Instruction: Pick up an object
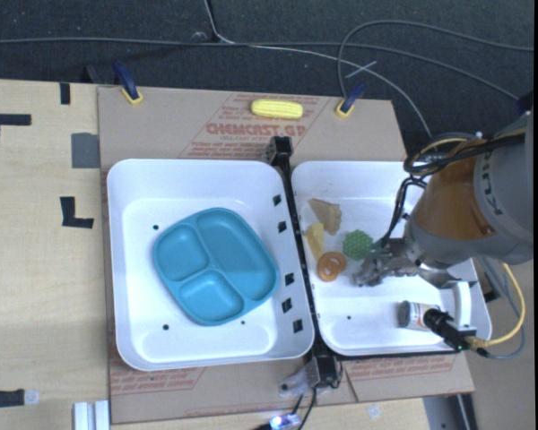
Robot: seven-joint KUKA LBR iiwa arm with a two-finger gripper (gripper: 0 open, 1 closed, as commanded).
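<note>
The arm (484, 200) is cut off at the right edge. It hides the bin wall (448, 343) behind the gripper (369, 271).

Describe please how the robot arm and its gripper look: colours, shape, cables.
The arm is thick and rounded, grey with a broad orange band above the wrist. Black cables loop around its upper side, and a yellow cable curves by its lower right. The gripper is a small, dark grey metal part at the arm's tip, over the right bin.

My gripper (369, 271) hangs low in the right bin (341, 334), just right of the orange ring (331, 265) and below the green ball (357, 242). A blue divided plate (215, 265) lies in the left bin (125, 240), well left of that ring.
</note>
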